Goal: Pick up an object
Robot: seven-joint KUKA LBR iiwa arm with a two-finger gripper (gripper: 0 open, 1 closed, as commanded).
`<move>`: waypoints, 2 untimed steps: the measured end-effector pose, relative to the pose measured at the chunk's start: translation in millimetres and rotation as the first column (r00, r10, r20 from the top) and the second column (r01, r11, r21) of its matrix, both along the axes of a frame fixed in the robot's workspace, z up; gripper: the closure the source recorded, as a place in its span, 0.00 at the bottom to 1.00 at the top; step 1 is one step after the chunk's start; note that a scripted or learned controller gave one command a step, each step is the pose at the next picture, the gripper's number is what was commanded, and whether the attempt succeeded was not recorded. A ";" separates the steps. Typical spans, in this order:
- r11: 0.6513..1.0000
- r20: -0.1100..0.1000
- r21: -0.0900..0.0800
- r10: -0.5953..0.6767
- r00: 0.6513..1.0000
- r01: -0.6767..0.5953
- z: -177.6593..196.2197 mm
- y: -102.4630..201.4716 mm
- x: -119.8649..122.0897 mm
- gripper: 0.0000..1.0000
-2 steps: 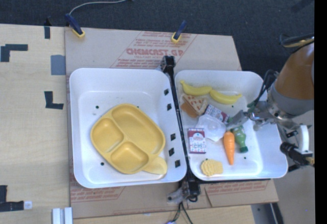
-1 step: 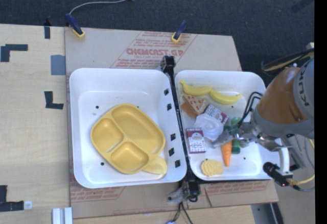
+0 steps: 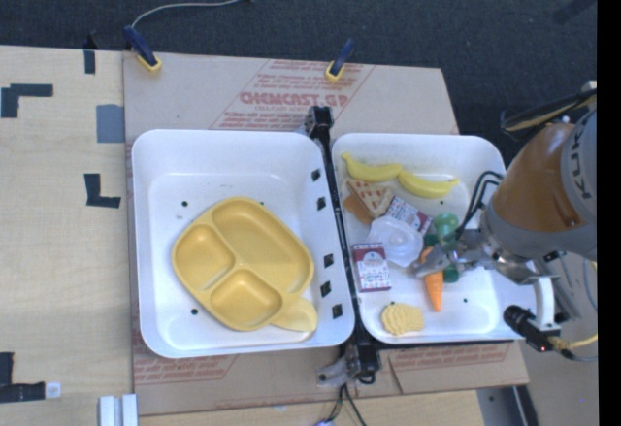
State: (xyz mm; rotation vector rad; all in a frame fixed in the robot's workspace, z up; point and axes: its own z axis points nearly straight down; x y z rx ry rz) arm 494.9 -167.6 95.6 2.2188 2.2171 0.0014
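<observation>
Left bin (image 3: 155,162): yellow tray (image 3: 243,264) | Right bin (image 3: 475,152): two bananas (image 3: 374,169), pizza slice (image 3: 369,196), cup (image 3: 396,240), red card (image 3: 371,268), carrot (image 3: 435,291), cookie (image 3: 402,319) | Pincer (image 3: 432,262): just above carrot, grip state cannot be told

arm (image 3: 543,196): reaching in from right | claw (image 3: 434,262): low

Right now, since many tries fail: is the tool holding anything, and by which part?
Cannot be told: the tool is low among the right bin's items, above the carrot.
</observation>
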 end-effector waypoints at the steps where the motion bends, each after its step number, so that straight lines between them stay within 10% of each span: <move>1: 1.000 0.002 -0.004 -0.002 1.000 0.002 -9.4 50.9 -10.2 1.00; 2: 1.000 -0.005 0.003 0.003 1.000 -0.003 88.5 122.7 11.4 1.00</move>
